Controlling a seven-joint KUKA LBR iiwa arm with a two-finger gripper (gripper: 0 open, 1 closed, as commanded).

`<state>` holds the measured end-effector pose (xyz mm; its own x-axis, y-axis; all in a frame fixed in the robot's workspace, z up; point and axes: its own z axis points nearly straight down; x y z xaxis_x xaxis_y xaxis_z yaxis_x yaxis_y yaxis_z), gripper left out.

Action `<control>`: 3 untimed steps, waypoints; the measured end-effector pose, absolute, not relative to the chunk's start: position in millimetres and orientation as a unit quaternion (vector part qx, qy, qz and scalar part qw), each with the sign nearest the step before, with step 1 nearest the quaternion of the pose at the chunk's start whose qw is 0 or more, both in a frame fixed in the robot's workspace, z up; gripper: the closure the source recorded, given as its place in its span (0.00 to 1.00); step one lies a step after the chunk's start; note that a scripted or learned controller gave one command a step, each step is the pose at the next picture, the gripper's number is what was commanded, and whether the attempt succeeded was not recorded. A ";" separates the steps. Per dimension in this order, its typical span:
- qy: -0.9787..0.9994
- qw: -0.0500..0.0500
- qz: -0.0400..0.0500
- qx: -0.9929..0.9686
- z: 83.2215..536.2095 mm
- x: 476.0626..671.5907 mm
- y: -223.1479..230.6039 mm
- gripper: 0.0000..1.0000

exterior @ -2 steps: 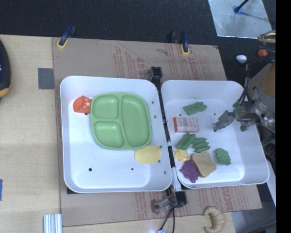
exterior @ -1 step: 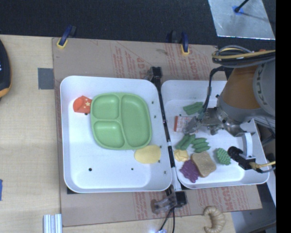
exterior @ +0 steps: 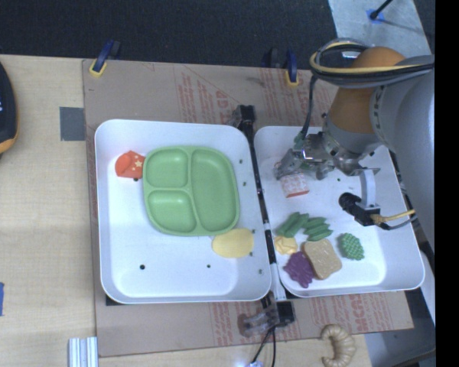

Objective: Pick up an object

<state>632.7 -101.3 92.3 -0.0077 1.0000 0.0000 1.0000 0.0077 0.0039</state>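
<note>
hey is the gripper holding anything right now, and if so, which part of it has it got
It cannot be told. The gripper is low in the right bin, just above a small pale pink and white item, but the view does not show the item between its fingers.

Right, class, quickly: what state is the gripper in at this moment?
Gripper: low over the right bin, above a small pink-and-white item; open, shut or holding cannot be told.

Grey arm (exterior: 402,121), orange wrist band
</note>
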 end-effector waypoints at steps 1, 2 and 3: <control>0.708 -0.004 -0.004 0.706 91.1 552.7 -114.8 0.00; 0.710 0.000 0.000 0.704 92.3 601.4 -90.2 0.00; 0.709 -0.002 -0.002 0.705 102.6 599.3 -92.4 1.00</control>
<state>599.3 -92.4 102.6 -0.0067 1.0000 -0.0001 1.0000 0.0067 -0.0045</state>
